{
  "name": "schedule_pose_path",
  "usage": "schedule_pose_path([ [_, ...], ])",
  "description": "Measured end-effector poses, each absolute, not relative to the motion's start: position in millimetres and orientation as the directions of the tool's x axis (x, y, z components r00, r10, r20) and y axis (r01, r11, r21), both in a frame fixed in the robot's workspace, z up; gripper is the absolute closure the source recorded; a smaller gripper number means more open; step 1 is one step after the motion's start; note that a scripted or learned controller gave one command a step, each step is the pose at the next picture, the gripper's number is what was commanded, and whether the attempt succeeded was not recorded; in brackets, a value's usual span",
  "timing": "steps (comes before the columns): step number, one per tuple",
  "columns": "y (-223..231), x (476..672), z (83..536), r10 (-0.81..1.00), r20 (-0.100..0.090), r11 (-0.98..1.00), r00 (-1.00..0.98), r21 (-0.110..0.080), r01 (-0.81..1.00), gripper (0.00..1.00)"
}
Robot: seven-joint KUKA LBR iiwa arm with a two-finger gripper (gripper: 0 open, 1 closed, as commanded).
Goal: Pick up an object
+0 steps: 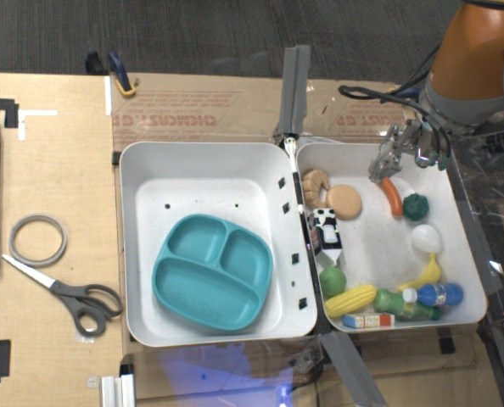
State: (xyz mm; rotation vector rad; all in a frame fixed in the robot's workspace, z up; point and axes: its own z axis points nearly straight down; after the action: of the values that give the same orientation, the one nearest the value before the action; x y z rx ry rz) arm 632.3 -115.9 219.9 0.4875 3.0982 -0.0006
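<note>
My gripper point(386, 166) hangs over the far part of the right bin point(461, 219), just above the top end of an orange sausage point(393, 199). Nothing shows in its grasp. Beside the sausage lie a dark green ball-like toy point(416, 207) and a tan round bun point(344, 202). Further in are a white egg point(426, 240), a banana point(429, 271), a corn cob point(348, 299), a blue bottle point(436, 295) and a black-and-white carton point(326, 227).
The left bin point(142, 185) holds a teal divided plate point(214, 270). On the wooden bench to the left lie scissors point(67, 292) and a tape roll point(38, 238). A grey bar point(294, 91) runs between the bins at the back.
</note>
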Motion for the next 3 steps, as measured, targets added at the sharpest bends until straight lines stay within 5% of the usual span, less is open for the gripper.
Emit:
schedule_pose_path([
  [1,-55,540.7,280,0.603,-0.002,0.798,-0.798,0.0,0.603,1.0],
  [2,-18,624.2,282,0.608,-0.002,0.794,-0.794,0.0,0.608,1.0],
  [3,17,653.5,241,0.565,-0.002,0.825,-0.825,0.0,0.565,1.0],
])
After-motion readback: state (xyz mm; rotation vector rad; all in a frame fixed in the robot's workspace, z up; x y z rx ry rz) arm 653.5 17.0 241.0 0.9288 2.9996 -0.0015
